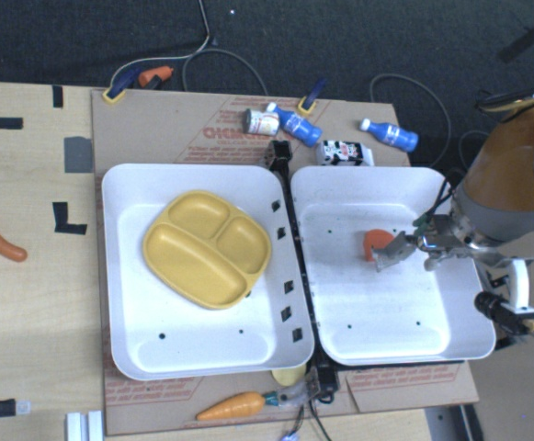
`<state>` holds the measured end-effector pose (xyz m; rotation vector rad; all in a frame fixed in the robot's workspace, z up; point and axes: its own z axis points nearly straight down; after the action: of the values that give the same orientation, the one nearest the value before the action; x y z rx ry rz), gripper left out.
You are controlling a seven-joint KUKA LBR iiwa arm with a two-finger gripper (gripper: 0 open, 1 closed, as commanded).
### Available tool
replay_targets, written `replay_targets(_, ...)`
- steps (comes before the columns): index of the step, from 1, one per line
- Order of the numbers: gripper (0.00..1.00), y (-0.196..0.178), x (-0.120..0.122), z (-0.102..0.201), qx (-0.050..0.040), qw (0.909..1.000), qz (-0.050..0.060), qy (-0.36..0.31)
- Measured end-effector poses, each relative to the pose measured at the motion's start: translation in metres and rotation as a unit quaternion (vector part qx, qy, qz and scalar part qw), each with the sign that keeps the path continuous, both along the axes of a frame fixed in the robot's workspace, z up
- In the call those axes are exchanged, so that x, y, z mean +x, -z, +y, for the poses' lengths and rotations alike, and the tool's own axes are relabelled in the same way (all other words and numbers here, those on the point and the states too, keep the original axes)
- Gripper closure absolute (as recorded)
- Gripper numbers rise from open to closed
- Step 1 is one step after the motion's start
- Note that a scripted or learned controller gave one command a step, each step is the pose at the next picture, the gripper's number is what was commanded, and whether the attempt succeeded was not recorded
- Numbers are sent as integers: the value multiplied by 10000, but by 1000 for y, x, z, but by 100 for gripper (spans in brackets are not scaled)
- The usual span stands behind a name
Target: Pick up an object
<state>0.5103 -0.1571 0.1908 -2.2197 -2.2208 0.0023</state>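
Observation:
A small orange-red object lies in the right white bin, a little above its middle. My gripper hangs low over this bin, just right of the object, and stands open. One finger touches or nearly touches the object's right side. Nothing sits between the fingers. The grey arm with its orange band reaches in from the right.
The left bin holds a yellow divided plate. Behind the bins lie two blue bottles and a small black-and-white item. A carrot lies in front, and a sausage at the far left.

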Motion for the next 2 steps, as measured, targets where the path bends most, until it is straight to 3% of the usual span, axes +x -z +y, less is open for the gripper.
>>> replay_targets(1,0,110,48,33,-13,10000,-23,-17)
replay_targets(2,0,104,81,14,8,10000,-15,-8)
